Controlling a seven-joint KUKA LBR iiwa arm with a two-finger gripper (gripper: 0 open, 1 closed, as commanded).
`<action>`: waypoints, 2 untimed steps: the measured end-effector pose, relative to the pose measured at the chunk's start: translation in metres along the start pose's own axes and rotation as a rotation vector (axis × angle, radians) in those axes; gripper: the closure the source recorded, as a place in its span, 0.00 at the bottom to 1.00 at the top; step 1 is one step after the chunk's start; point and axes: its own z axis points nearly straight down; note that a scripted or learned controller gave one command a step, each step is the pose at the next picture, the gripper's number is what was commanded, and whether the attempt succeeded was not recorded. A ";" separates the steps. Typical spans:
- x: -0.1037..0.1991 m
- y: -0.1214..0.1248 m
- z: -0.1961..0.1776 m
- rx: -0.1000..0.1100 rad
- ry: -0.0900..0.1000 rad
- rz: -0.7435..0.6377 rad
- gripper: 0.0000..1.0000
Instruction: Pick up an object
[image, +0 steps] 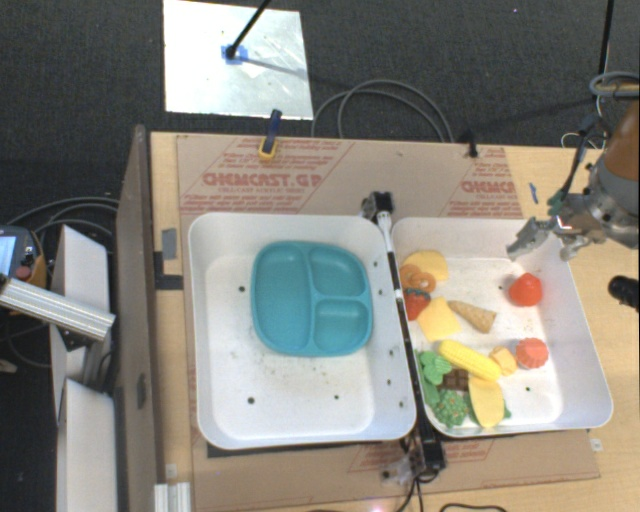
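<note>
The right bin (580, 345) holds several toy foods. Among them are a red tomato (525, 290), an orange-red strawberry (532, 352), a tan cone (473, 316), a yellow wedge (437, 320), a yellow corn cob (470, 360), green pieces (435, 368) and a yellow-orange fruit (425, 268). My gripper (546, 243) hangs over the bin's far right corner, above and just beyond the tomato. It is open, with its two grey fingers spread and nothing between them.
The left bin (225, 400) holds a teal divided plate (310, 298). A metal clip (380, 208) sits at the far end of the rim shared by the two bins. Cables run behind the bench, and grey hardware (60, 310) stands at its left.
</note>
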 end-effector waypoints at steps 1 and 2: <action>-0.016 -0.003 0.063 0.004 0.000 0.003 0.00; -0.014 -0.010 0.142 0.006 0.002 0.002 0.00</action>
